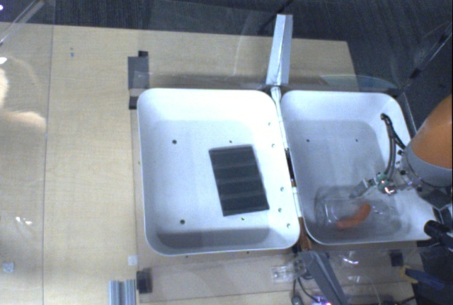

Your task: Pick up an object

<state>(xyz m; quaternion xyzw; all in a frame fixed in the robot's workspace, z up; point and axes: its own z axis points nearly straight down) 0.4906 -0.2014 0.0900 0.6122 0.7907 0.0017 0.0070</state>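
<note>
Camera view: my hand low in right bin, above orange object; grip unreadable, can't tell. Pick not done.

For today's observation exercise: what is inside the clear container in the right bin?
An orange, elongated object shows through the clear container, lying in the right bin. Glare and blur hide what the object is and whether anything else lies with it.
</note>
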